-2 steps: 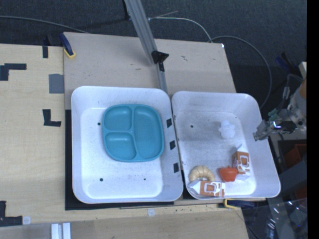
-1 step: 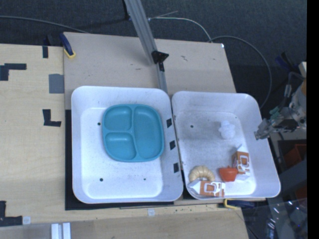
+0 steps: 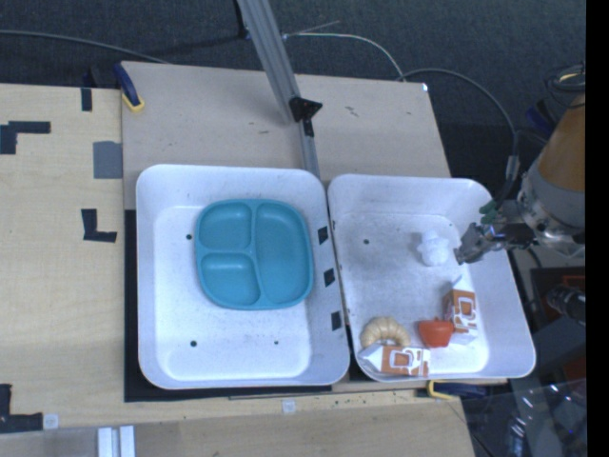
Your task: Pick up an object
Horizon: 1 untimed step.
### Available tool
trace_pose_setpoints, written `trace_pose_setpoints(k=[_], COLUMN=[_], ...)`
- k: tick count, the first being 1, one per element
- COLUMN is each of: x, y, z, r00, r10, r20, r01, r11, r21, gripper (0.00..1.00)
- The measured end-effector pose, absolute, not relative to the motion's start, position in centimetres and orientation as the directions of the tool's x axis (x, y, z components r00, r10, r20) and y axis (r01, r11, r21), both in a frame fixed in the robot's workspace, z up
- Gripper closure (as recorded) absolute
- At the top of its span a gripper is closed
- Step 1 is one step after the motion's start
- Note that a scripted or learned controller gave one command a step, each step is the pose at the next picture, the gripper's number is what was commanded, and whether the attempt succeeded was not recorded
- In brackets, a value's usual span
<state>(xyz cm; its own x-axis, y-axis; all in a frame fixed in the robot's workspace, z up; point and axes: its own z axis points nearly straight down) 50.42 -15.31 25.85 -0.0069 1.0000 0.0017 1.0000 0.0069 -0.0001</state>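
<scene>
The right bin (image 3: 381, 198) holds a small white crumpled lump (image 3: 434, 248), a tan ring-shaped pastry (image 3: 383, 330), a red piece (image 3: 437, 332) and two white-and-orange packets (image 3: 462, 309) (image 3: 403, 360). My gripper (image 3: 473, 244) hangs over the bin's right side, just right of the white lump and above the upper packet. Nothing shows between its fingers.
The left bin (image 3: 162, 255) carries a teal divided plate (image 3: 254, 253). A slanted metal pole (image 3: 271, 46) rises behind the bins. Cables run across the dark floor at the back right. A blue and yellow clamp (image 3: 128, 86) grips the bench's far left corner.
</scene>
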Motion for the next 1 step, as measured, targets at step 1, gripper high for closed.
trace_pose_setpoints(k=[1], x=[51.37], y=[-10.17], z=[26.19], r00=[-0.007], r10=[1.000], r20=[0.002], r01=[1.000], r11=[0.007], r21=[0.000], gripper=[1.00])
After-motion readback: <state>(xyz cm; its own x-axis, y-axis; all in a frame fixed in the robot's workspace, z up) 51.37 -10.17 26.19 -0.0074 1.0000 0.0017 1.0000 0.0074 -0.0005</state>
